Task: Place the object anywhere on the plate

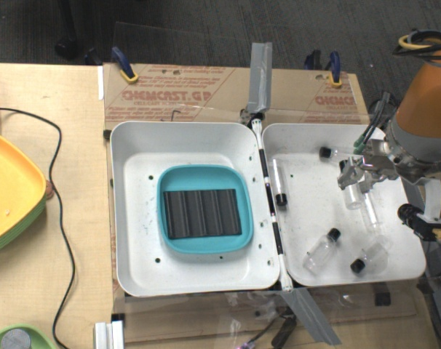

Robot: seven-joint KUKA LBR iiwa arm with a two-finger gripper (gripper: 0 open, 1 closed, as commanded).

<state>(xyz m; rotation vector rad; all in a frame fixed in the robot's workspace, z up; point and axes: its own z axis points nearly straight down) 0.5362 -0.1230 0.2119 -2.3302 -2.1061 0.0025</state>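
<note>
Teal plate (204,211) with dark ribbed centre lies flat in left bin (126,195).

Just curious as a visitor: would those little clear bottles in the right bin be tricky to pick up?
Probably. The bottle near the front lies on its side and looks round, so a nudge may roll it. Its clear, smooth body suggests slippery plastic or glass. It looks small and empty, so likely light and easily knocked across the right bin.

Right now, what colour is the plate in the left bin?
Teal plate, with a dark grey ribbed middle; the camera view shows it.
</note>
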